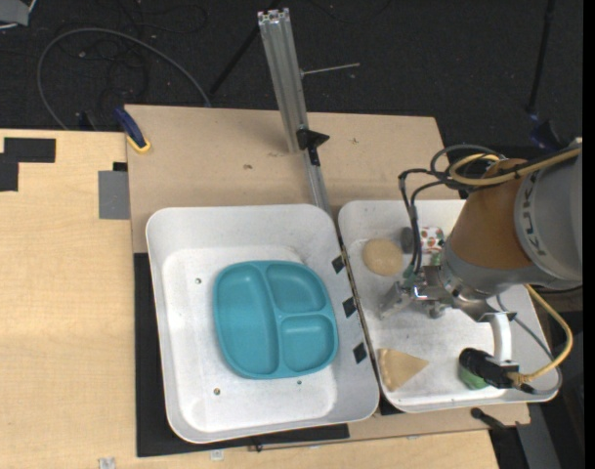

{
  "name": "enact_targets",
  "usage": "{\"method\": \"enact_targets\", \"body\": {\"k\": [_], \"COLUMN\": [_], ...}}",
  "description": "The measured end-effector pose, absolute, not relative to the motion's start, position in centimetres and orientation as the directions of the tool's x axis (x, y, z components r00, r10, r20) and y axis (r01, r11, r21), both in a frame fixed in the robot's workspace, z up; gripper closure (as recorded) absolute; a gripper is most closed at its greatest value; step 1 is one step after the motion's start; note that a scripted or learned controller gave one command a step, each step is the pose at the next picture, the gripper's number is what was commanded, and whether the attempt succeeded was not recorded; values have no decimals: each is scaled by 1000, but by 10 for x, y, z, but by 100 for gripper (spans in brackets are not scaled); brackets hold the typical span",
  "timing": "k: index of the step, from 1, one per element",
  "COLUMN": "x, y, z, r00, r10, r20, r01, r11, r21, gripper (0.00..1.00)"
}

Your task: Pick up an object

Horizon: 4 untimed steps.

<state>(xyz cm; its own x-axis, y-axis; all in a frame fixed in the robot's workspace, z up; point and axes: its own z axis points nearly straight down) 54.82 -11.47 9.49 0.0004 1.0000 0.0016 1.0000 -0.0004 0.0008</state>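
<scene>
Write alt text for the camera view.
A grey robot arm reaches from the right into the right bin, its tool beside a round tan lump; a tan wedge lies nearer the camera. The left bin holds a teal divided plate.

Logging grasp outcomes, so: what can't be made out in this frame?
Camera view:
- gripper: whether it holds anything; blurred and crowded by the wrist.
- small white-and-red object: too small and blurred to identify.
- right bin: its right side is hidden under the arm.
</scene>
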Motion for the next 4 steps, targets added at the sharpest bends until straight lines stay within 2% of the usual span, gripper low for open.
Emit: {"method": "enact_targets", "body": {"k": [1,2,4], "x": [551,546,541], "y": [-112,-111,-111], "z": [106,149,219], "r00": [3,0,-1], "r10": [1000,1000,1000], "r20": [9,0,0], "r01": [1000,1000,1000], "r11": [-3,0,1], "r21": [8,-1,0], "gripper": [100,100,100]}}
